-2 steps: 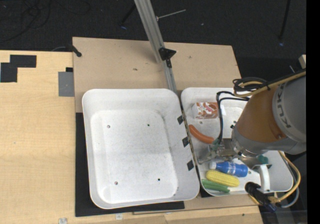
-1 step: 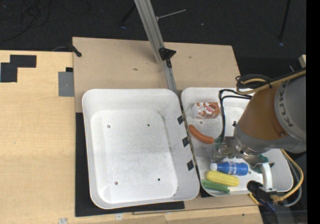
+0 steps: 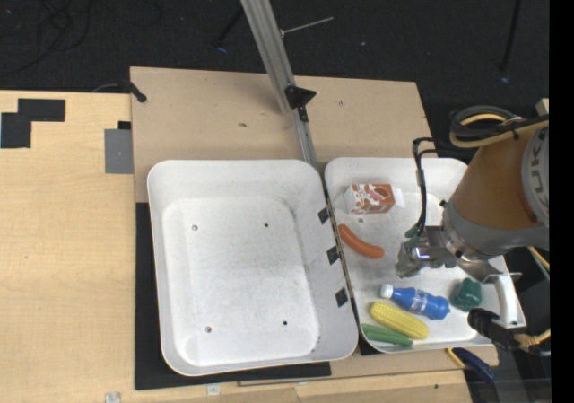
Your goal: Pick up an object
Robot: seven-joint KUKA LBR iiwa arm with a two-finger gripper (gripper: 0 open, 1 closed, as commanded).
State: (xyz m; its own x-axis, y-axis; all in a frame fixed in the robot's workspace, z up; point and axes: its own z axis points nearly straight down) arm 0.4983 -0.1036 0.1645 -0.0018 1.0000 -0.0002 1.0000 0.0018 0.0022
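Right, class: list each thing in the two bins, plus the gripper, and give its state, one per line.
Hot dog: lying flat, untouched.
Red-and-white packet: lying flat.
Blue bottle: on its side.
Corn cob: lying flat.
Green pod: lying flat beside the corn.
Teal object: resting near the arm.
Gripper: low over the right bin.

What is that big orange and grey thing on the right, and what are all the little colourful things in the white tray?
That is a robot arm. A camera above the bench looks down at it. At the arm's end is a gripper, a small metal hand with two fingers, hanging over the right bin. I can't tell if its fingers are open. In that bin lie toys: a red and white packet, an orange sausage, a blue bottle, a yellow corn cob, a green pod and a dark green thing. The robot should pick one up. The left bin sits beside it.
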